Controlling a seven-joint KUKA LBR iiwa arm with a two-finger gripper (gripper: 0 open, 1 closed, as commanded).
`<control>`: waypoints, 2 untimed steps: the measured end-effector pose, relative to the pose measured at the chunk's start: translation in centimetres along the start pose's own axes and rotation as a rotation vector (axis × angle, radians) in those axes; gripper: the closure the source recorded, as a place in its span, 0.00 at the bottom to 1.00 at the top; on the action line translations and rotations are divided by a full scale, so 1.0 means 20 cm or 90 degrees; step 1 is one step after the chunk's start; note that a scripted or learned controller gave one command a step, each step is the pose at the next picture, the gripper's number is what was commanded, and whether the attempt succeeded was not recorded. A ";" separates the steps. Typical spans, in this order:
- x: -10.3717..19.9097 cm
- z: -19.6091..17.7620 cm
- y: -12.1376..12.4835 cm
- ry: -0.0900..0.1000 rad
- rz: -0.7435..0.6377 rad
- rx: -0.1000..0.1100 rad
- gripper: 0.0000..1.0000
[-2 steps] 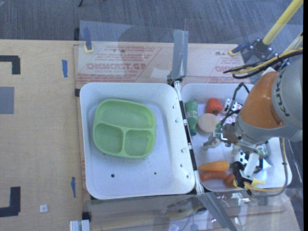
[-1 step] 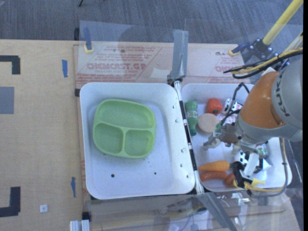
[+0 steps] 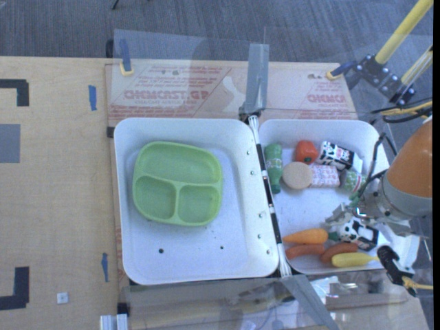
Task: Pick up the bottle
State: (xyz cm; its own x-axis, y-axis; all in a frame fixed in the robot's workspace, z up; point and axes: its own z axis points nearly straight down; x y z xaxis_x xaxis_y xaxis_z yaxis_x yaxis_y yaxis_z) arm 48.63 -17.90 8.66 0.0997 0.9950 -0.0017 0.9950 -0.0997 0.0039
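A wooden bench (image 3: 55, 184) bears both bins above grey carpet (image 3: 206, 5).

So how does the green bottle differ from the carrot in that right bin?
The green bottle lies lengthwise along the right bin's left wall, near the far end; the carrot lies crosswise near the front. The bottle is green with a label; the carrot is plain orange. Both lie flat.

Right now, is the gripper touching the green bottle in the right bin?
Apart. The camera view shows the gripper low in the right bin near the carrot, while the green bottle lies along the bin's left wall, with bare white floor between them.
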 end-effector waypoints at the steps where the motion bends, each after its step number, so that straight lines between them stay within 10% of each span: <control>1: 0.24 0.00 0.23 0.000 -0.116 -0.002 0.00; 2: 0.45 0.00 0.25 0.001 -0.265 -0.002 0.00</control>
State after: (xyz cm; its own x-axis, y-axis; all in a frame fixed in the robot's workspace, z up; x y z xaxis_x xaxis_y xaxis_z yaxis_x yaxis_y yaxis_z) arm 54.45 -9.51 8.74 -0.3118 0.9502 -0.0022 0.9501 0.3118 0.0063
